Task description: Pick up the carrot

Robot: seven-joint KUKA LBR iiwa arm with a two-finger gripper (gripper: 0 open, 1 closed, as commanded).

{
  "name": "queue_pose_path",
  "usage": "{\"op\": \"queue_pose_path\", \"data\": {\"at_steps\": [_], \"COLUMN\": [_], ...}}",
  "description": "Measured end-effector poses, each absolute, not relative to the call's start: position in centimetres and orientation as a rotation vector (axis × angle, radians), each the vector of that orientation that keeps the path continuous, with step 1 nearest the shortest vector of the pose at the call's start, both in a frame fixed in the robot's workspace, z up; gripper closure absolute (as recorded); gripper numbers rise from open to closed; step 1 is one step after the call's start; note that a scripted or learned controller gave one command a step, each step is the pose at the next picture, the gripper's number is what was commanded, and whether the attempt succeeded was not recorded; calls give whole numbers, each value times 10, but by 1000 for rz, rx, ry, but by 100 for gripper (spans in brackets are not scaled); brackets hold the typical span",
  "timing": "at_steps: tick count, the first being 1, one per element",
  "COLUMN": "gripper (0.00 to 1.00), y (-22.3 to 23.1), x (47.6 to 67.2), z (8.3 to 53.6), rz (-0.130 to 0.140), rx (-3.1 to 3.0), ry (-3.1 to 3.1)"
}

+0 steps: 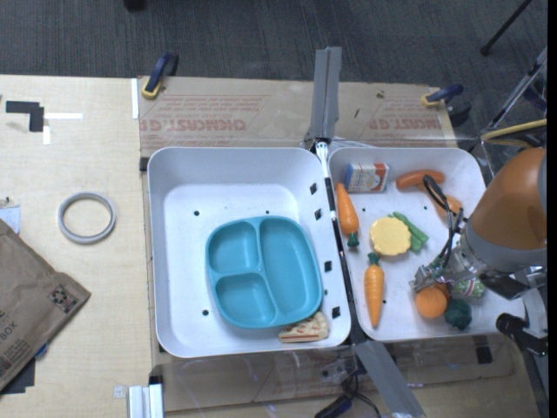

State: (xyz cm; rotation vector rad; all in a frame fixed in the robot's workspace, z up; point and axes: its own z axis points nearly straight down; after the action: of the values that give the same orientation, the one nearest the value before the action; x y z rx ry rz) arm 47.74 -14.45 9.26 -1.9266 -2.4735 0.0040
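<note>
Two carrots lie in the right bin (474, 171). One carrot (346, 211) rests along the bin's left wall, and a second carrot (374, 293) with a green top lies below it near the front. My gripper (441, 277) hangs over the bin's front right part, just above an orange fruit (430, 304) and well to the right of the lower carrot. Nothing shows in its grasp. The arm's orange band (520, 200) rises behind it.
The right bin also holds a small carton (366, 178), a sausage (419, 179), a yellow round piece (390, 236), green beans (412, 232) and broccoli (459, 315). The left bin (174, 233) carries a blue divided plate (263, 271) and a sandwich piece (305, 329).
</note>
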Motion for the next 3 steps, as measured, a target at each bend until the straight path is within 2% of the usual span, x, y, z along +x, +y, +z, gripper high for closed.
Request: {"op": "queue_pose_path", "data": {"at_steps": [1, 2, 3], "gripper": [100, 0, 0], "y": [-72, -72, -99], "x": [496, 496, 478], "z": [200, 200, 126], "rz": [4, 4, 3], "rx": [-1538, -1536, -1570], "ry": [-2734, -2734, -2713]}}
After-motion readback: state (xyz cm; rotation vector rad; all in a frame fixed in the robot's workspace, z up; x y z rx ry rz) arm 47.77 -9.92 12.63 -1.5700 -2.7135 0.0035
